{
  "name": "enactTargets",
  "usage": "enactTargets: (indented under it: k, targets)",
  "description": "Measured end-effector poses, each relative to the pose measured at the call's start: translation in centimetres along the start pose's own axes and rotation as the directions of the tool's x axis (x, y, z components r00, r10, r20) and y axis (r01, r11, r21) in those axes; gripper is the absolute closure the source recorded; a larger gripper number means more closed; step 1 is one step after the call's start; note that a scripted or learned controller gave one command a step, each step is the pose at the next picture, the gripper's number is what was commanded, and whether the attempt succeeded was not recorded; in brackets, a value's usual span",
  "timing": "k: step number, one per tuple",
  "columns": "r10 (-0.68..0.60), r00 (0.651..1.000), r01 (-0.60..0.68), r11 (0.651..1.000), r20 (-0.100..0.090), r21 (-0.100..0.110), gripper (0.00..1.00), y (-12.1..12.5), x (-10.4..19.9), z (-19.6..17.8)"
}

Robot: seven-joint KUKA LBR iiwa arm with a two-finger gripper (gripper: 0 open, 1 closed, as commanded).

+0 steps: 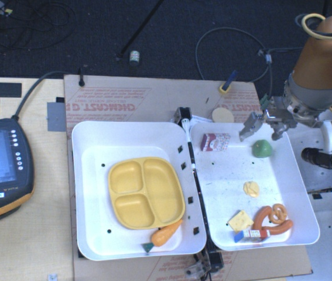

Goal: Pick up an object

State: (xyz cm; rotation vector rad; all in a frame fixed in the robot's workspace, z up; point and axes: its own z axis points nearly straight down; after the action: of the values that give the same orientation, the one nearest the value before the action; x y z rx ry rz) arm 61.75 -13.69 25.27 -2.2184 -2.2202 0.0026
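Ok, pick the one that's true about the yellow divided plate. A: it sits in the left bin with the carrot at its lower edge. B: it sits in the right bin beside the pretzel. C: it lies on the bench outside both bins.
A: the yellow divided plate lies in the left bin, with the carrot against its lower edge.

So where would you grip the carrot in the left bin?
Probably mid-body on the carrot, coming straight down. It lies flat, orange end up-right against the yellow tray, green tip down-left near the bin wall. Close across its narrow width; the tray rim leaves little room on the upper side.
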Motion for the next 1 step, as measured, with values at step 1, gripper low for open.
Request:
enactTargets:
  k: [1]
  targets:
    - [0.004, 1.000, -0.004, 1.000, 0.001, 0.002, 0.00, -0.44, -7.94, 12.15]
